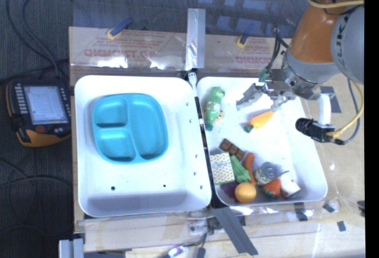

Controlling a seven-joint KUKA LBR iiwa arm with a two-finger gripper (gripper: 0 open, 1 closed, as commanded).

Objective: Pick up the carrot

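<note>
I see the carrot (261, 119) lying free in the right bin (308, 156), apart from the toy pile (251, 174) toward the near wall. My gripper (264, 97) hovers just above it, fingers spread open, holding nothing.

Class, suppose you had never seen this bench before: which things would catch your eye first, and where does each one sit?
The bright blue plastic tray with three compartments stands out, lying alone in the left white bin. Next comes the grey arm's broad orange band at upper right, with its two-finger gripper open just above the small orange carrot in the right white bin. A heap of mixed toy foods crowds that bin's near end.
</note>
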